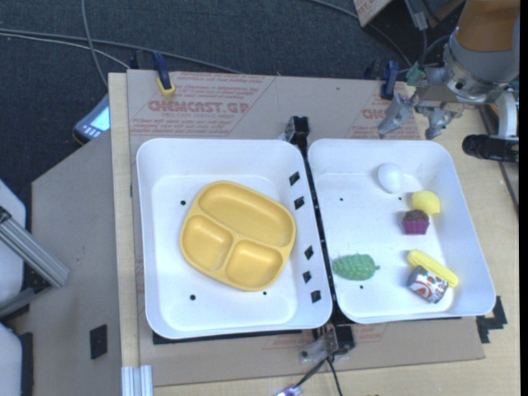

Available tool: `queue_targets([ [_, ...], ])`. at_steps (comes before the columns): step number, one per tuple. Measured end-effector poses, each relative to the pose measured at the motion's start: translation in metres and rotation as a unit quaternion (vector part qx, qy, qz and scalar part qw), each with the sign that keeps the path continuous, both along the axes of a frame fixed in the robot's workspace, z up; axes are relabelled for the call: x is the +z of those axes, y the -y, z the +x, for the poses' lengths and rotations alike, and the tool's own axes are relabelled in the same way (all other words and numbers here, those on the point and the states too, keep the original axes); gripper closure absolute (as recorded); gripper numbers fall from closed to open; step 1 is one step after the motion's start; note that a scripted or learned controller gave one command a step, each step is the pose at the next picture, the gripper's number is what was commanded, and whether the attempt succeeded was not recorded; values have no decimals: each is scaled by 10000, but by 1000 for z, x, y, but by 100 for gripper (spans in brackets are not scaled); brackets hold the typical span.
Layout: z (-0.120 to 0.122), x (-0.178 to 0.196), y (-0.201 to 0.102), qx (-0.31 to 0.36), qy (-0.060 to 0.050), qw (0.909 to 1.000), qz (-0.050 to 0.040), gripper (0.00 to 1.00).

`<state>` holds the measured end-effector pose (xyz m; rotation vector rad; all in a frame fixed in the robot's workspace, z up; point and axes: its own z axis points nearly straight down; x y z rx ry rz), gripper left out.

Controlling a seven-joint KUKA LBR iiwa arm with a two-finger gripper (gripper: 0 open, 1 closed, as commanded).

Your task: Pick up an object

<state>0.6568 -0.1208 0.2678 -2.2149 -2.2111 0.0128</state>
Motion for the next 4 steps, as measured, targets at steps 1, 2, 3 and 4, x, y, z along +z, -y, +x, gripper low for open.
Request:
queue_targets([
  [1, 2, 8, 0, 12, 66, 10000, -9, 0],
  [2, 2, -55, 2, 7, 34, 10000, -7, 0],
  [3, 3, -115, 9, 5, 36, 10000, -7, 0],
  [4, 7, -152, 14, 8, 96, 9999, -34, 0],
])
